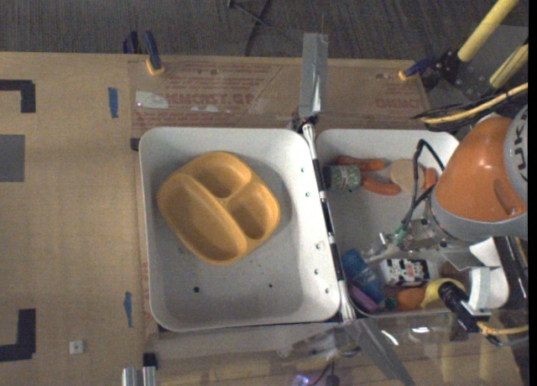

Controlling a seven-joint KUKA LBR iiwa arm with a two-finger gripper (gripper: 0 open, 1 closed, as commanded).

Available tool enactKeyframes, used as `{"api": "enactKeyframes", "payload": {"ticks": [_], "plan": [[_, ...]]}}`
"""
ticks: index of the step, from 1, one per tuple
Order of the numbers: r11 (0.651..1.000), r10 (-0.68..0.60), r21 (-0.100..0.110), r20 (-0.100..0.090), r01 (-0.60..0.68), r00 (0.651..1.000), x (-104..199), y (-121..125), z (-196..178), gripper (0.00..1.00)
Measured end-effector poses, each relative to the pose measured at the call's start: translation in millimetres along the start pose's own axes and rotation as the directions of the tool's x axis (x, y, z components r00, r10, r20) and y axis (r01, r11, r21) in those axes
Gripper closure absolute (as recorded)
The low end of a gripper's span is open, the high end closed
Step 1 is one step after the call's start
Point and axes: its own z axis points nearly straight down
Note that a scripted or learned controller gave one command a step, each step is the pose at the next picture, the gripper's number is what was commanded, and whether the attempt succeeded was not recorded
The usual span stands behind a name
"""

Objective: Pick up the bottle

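Observation:
In the right bin (pixel 369 143), a small blue bottle-like object (pixel 361 268) lies against the left wall near the front. A green-labelled container (pixel 342 177), either a can or a small bottle, lies on its side at the back left. The arm, with its orange band (pixel 478 179), reaches in from the right. My gripper (pixel 401 240) hangs over the middle of the right bin, just right of the blue object and above a white carton (pixel 406 272). Nothing can be seen held in it.
The left bin (pixel 168 292) holds a yellow divided plate (pixel 220 206). Also in the right bin are orange carrot-like pieces (pixel 382 186), a beige round item (pixel 404 174), a purple item (pixel 366 297) and a yellow banana-like piece (pixel 437 291). Cables hang beside the wrist.

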Motion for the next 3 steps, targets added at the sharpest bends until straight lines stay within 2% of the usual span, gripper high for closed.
{"api": "enactKeyframes", "payload": {"ticks": [1,2,3], "plan": [[0.998,0.057,-0.006,0.009,-0.057,0.998,-4.5,15.3,27.3,0.0],[0.993,-0.12,-0.008,0.006,0.12,0.993,2.7,-0.5,27.5,0.0],[0.997,-0.082,0.002,-0.004,0.082,0.997,-4.4,17.6,29.2,0.0]]}}
